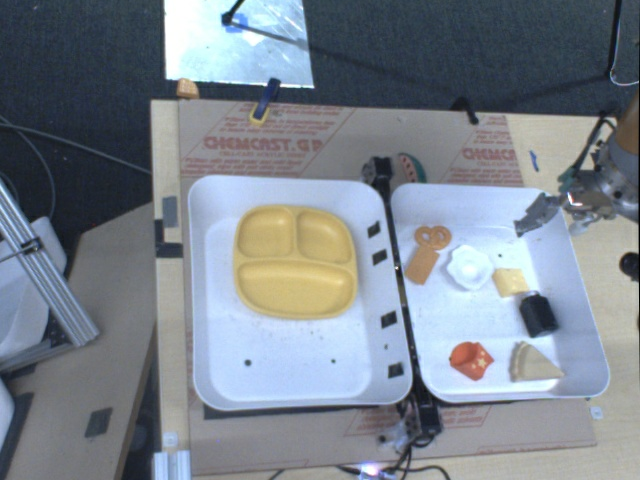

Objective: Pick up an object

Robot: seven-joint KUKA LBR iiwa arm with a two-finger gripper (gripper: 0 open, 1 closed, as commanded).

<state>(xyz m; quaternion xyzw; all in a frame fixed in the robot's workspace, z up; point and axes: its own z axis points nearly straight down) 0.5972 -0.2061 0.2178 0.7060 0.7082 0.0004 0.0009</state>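
Tool (540, 214) low over right bin's (590, 313) far edge

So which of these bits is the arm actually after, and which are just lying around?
For the job, all in the right bin:
claw, pretzel-shaped toy, white piece, yellow block, black block, red piece, beige wedge.

Just lying about:
yellow divided plate in the left bin, shiny sheet behind the bench.

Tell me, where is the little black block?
The black block lies in the right bin, near its right wall, just below the yellow cube.
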